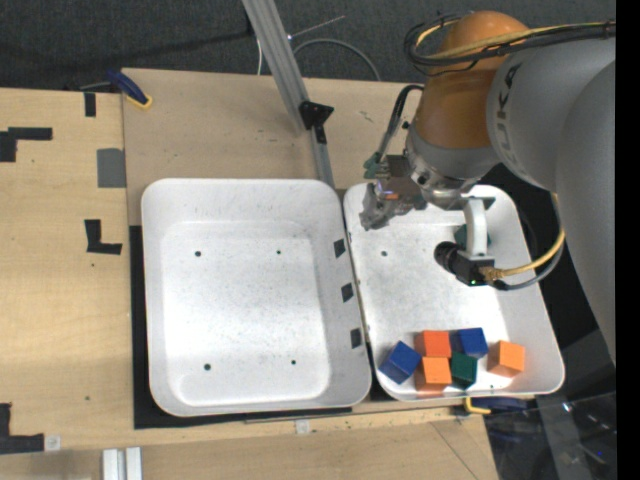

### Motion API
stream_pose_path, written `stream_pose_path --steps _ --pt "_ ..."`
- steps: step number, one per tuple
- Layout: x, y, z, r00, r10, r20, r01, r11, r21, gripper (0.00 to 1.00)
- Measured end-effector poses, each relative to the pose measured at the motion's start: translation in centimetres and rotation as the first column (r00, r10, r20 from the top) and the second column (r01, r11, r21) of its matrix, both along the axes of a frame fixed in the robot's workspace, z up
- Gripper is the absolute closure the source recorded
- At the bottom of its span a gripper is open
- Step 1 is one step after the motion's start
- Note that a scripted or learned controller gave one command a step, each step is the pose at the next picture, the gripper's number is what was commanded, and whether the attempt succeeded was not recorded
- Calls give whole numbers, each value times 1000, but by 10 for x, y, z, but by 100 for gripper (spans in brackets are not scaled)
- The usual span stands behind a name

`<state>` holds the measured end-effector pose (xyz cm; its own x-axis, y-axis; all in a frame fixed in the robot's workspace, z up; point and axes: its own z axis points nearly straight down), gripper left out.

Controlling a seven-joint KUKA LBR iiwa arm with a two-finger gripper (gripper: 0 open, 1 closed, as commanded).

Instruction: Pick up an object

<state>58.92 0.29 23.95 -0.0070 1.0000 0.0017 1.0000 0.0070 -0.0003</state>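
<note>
Blocks, six, small cubes clustered at the near end of the right bin (520, 258): we count a blue block (401, 360), two orange blocks (436, 344) and (435, 371) one behind the other, a second blue block (471, 342), a dark green block (463, 369) and a further orange block (507, 357) set slightly apart, toward the bin's outer wall. Any one of them would serve as the object to pick.

End effector (378, 206): sits over the far inner corner of the right bin, close to the rim shared with the left bin (240, 298). We cannot tell whether it is open or closed; nothing shows in its grasp.

Deciding relation: the cluster lies well apart from the end effector, at the opposite end of the same bin, toward the viewer and somewhat outward. We judge the coming move to be a long travel down the bin's length before any descent. The cubes have no long axis; the crowding matters more, since several touch their neighbours, and the outer orange block and the first blue block look the freest.

Materials: blocks matte and hard-edged, probably foam or wood. Bins shallow, white, speckled plastic with rounded corners. Tabletop (60, 298) pale wood with black tape marks.
</note>
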Motion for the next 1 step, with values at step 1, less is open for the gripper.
stream_pose_path --steps 1 --pt "-4 49 -5 1000 0 -2 0 1000 0 100"
